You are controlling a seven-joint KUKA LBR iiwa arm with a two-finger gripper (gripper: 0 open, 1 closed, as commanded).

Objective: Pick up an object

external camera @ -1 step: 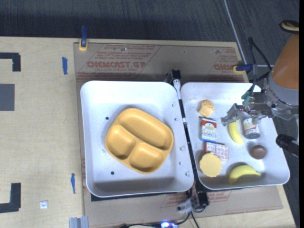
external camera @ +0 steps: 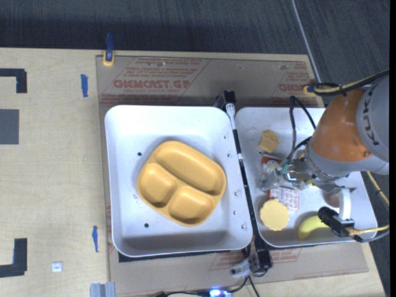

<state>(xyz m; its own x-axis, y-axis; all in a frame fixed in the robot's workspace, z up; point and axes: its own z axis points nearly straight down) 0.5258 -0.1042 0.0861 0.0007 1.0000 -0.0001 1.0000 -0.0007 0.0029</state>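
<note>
Big yellow three-compartment plastic tray (external camera: 180, 182) in left white bin (external camera: 120, 166): likely light, stiff, slick, best by rim; in right white bin (external camera: 365, 206), round yellow disc (external camera: 274, 215) at 6, tan block (external camera: 268, 141) at 12, easier; gripper (external camera: 286, 173) grip state can't tell, clutter beneath blurred.

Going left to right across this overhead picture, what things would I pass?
Blue clamp → yellow divided tray in the left bin → yellow round disc → yellow banana-like piece → orange-banded arm.
</note>
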